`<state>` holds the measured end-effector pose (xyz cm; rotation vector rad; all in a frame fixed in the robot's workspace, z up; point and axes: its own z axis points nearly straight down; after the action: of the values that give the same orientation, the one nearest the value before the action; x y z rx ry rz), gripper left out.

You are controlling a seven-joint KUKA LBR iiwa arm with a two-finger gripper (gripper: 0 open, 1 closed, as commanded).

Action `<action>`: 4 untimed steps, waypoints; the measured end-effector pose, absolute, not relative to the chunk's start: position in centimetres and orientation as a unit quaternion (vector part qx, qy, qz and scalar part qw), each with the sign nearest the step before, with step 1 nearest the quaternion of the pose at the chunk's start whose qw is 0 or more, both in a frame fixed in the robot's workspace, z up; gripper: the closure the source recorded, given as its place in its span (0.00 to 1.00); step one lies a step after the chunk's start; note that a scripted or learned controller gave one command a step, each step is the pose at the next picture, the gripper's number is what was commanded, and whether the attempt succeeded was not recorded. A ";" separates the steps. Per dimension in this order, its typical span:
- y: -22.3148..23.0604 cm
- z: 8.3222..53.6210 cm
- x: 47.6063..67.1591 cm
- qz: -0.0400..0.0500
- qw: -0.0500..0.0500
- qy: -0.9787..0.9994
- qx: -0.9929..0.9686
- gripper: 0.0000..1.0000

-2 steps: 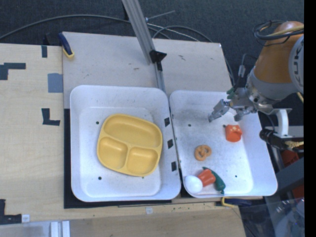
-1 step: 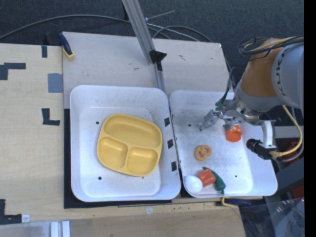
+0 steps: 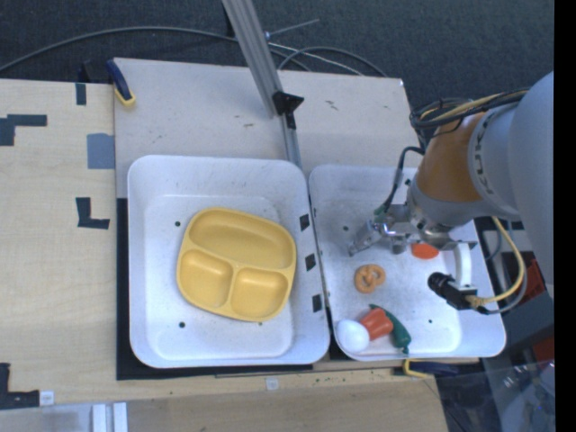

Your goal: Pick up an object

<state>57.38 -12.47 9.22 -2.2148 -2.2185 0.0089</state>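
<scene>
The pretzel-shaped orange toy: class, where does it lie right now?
The pretzel-shaped orange toy lies in the right bin, near its middle, just below the tool and above the red and green toy by the white egg.

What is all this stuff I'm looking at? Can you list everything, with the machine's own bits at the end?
bins: two, white, side by side on the bench.
tray: one, yellow, three compartments, in the left bin.
pretzel: one, orange-brown, middle of the right bin.
egg: one, white, near front edge of the right bin.
carrot: one, red-orange with a green end, beside the egg.
orange piece: one, small, right bin, partly under the wrist; what it is I cannot tell.
clamp: one, blue and yellow, bench's far left corner.
pole: one, grey metal, slanting behind the bins.
arm: one, grey with orange band, from the right.
gripper: one, metal, over the right bin.
</scene>
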 end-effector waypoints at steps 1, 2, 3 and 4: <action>-12.4 10.6 57.5 0.001 0.002 -0.708 -0.706 1.00; -11.4 15.4 57.8 -0.001 -0.001 -0.708 -0.706 1.00; -10.7 20.9 58.6 -0.002 -0.002 -0.708 -0.706 1.00; -10.6 21.5 58.7 0.000 0.000 -0.708 -0.706 1.00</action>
<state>58.67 -10.64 21.50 -2.2190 -2.2231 0.0000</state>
